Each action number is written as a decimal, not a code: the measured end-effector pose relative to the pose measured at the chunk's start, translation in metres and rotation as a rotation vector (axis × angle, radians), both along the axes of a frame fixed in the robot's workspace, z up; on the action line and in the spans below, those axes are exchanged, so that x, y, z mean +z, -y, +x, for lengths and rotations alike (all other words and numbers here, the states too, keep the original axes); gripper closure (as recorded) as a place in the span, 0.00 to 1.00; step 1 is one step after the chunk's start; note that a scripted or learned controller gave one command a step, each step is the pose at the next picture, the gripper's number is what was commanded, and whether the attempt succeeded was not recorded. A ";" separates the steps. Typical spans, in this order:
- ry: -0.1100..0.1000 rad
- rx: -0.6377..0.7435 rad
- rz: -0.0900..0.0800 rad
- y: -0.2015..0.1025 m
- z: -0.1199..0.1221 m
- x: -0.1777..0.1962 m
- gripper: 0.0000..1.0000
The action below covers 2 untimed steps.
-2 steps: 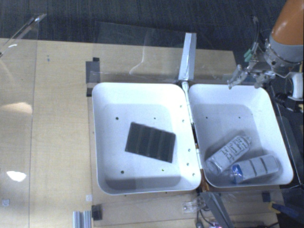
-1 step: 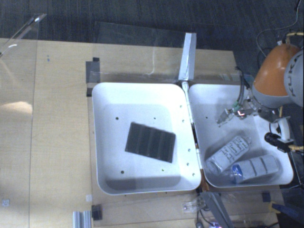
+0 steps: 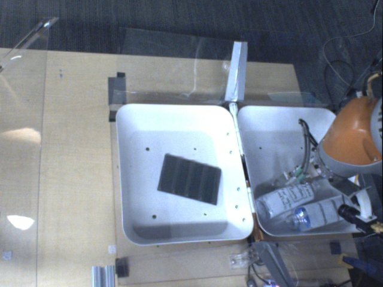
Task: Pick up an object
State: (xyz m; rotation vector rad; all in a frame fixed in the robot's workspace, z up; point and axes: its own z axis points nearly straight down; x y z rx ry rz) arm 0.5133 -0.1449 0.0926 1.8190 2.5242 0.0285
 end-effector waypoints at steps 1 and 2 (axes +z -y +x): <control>0.005 0.003 0.002 -0.002 0.003 0.012 1.00; -0.021 -0.087 0.003 -0.008 0.041 -0.002 1.00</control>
